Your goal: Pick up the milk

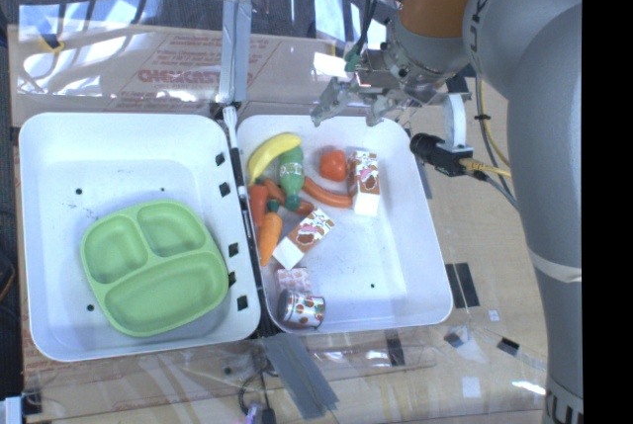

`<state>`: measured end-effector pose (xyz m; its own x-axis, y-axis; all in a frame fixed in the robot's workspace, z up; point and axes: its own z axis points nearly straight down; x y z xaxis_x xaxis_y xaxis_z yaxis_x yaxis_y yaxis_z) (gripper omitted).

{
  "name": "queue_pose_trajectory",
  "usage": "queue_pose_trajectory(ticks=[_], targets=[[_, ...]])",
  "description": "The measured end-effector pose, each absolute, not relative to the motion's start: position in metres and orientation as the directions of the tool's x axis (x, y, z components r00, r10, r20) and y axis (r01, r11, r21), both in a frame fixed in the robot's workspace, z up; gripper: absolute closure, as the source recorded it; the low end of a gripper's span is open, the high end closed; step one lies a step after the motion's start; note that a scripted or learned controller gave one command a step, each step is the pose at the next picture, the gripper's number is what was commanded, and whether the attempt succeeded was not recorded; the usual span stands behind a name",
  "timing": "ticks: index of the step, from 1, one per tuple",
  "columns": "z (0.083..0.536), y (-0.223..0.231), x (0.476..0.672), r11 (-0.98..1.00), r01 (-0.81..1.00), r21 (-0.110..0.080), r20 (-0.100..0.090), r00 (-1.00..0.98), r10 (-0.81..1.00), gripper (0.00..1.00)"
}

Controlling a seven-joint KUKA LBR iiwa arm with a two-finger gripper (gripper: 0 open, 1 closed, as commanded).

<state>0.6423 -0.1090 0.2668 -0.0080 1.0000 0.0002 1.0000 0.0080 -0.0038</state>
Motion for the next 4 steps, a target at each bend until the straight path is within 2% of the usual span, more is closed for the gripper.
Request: queue_pose_trajectory(ticks=[1, 2, 3, 4], targets=[[0.323, -0.119, 0.625, -0.198, 0.98, -0.001, -0.001, 0.198, 0.98, 0.0], [0.201, -0.104, 0.608, -0.156, 0.988, -0.006, -0.001, 0.156, 0.988, 0.0], [0.136, -0.104, 0.613, -0.276, 0.961, -0.005, -0.001, 0.276, 0.961, 0.0], [0.091, -0.112, 0.555, -0.201, 0.98, -0.004, 0.0, 0.201, 0.98, 0.0]])
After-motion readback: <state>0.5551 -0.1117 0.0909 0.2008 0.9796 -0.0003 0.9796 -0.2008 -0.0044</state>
